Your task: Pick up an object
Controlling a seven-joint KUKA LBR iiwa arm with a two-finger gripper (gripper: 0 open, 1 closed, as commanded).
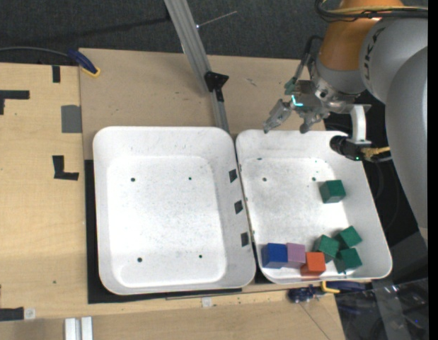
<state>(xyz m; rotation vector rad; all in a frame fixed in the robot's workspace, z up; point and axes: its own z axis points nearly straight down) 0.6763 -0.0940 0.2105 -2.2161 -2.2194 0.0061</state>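
Blocks, 7 of them, are the candidates for picking, and all lie in the right bin [360, 190]. Going from the left: the bench [35, 211] is bare light wood with a few black tape marks, and the left bin [105, 147] sits on it with only 4 small dark dots on its floor. A grey metal strut [194, 41] slants down from the top of the view and ends at the seam between the 2 bins.

In the right bin, along the near wall, a blue block [275, 254] stands touching a lilac block [296, 253], which touches an orange block [315, 263]. Just right of these, 3 green blocks [343, 248] cluster in the near right corner, close against one another. A lone green block [332, 190] lies well apart from them, by the right wall, mid-way up the bin.

The gripper [293, 124] hangs over the far rim of the right bin, well apart from every block. Its 2 fingers are spread with nothing between them. The arm [388, 55], grey with its orange band, enters from the right.
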